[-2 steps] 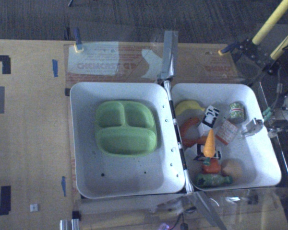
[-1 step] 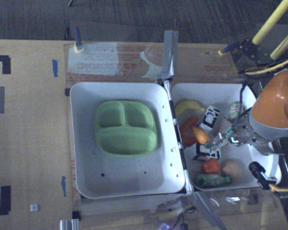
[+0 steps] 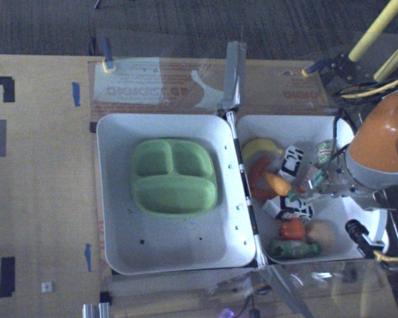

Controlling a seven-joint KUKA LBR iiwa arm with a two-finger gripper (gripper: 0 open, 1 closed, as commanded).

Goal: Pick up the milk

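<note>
The wooden desk (image 3: 40, 177) carried two shallow white bins side by side. The left white bin (image 3: 119, 244) held a green moulded plastic tray with three compartments (image 3: 174, 177), well apart from the work.

In the crowded right white bin (image 3: 338, 240), going left to right, lay a yellow banana-shaped toy (image 3: 257, 148), a red rounded toy (image 3: 259, 177) and an orange carrot-shaped toy (image 3: 277, 183), then two white cartons with black cow-patch markings. One milk carton (image 3: 292, 161) sat toward the back, the other carton (image 3: 292, 207) nearer the front, touching a red tomato-like toy (image 3: 292, 229) and just beside a beige rounded toy (image 3: 320, 232), with a green vegetable toy (image 3: 293, 248) along the front wall.

The end effector (image 3: 322, 181) hung low between the two cartons, just beside a small can with a green and red label (image 3: 325, 152); blur and clutter hid its tips, so its state could not be told.

The main risk appeared to be a grasp on the wrong item: the carrot and can sat so near that a closing grip might catch them, or nudge a carton sideways. The carton's flat, slick faces would probably slip under an off-centre pinch.
</note>
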